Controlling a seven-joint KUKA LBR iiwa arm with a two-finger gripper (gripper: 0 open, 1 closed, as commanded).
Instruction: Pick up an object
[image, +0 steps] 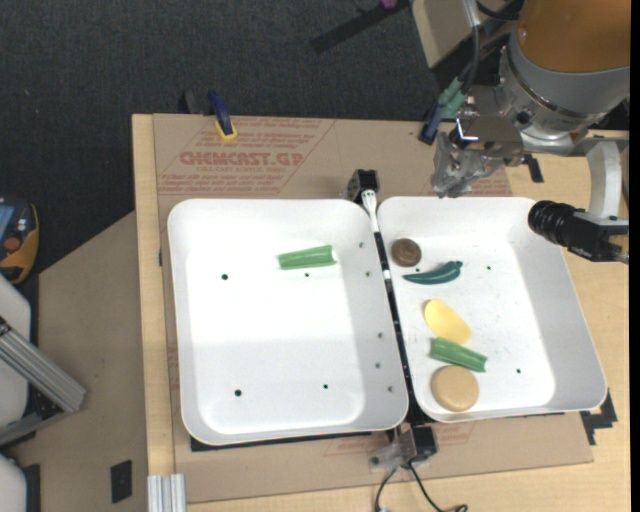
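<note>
we see the gripper hanging above the far rim of the right bin, near that bin's far left corner, and we cannot tell its state, since its tip is a small grey tangle against the cardboard. nothing shows in its grasp, and it touches none of the objects. the arm above it is cut off by the top and right edges of the picture, its orange band only partly in sight. in the right bin, along the edge it shares with the left bin, lie five things: a brown round piece near the far left corner, a dark green pepper just beside it, a yellow piece toward the middle, a light green piece touching the yellow one's near end, and a tan round piece by the near edge. what these pieces really are is hard for us to make out. the right half of this bin lies open. in the left bin a green stick lies alone toward the far edge, well apart from every wall, with free floor on all sides. a black clamp sits where the two bins meet at the far edge.
</note>
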